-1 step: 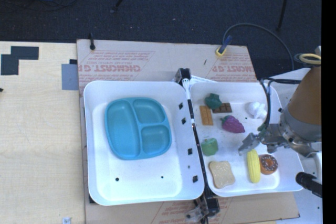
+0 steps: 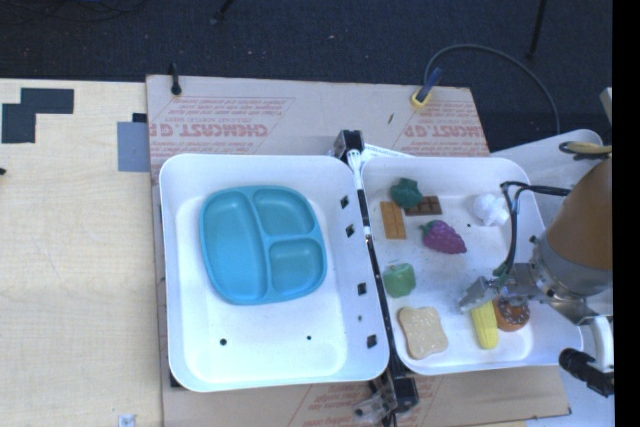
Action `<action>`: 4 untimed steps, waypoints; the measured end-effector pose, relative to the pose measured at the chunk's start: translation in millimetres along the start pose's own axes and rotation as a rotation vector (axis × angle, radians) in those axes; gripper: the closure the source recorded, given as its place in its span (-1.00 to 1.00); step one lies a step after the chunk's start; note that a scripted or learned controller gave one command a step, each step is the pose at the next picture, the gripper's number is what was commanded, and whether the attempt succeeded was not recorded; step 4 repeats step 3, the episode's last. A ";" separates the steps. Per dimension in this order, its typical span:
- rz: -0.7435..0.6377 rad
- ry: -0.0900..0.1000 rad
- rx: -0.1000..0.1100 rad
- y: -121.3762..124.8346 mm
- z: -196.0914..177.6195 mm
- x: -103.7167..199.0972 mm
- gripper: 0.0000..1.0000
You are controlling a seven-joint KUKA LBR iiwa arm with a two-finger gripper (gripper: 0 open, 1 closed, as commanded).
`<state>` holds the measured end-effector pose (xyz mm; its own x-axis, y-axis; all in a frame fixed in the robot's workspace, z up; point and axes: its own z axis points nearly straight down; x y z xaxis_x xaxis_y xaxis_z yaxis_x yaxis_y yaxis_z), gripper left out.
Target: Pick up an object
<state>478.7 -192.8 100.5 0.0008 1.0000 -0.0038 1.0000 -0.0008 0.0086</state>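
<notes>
Bread slice [image 2: 423, 331] lies clear; claw [image 2: 497, 298] over yellow corn [image 2: 485, 325], its grip impossible to judge.

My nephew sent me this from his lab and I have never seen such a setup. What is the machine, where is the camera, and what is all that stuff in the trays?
This is one picture from a camera fixed above a bench, looking down at a slant. The grey and orange shape at the right is a robot arm; its end effector hangs low over the right bin.

Two shallow white bins sit side by side. The left bin holds a blue divided plate. The right bin holds toy food: a slice of bread, a yellow corn cob, a green cup-like piece, purple grapes, an orange bar, a dark green piece on a brown block and something white.

I cannot tell whether anything is gripped.
</notes>
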 end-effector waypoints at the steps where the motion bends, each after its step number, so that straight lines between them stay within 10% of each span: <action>1: 0.006 0.000 0.001 -0.4 -9.7 -1.7 1.00; 2: -0.002 0.003 0.001 19.9 -0.7 69.4 1.00; 3: -0.002 0.005 0.012 19.0 -87.0 161.6 1.00; 4: -0.002 0.005 0.012 19.0 -87.0 161.6 1.00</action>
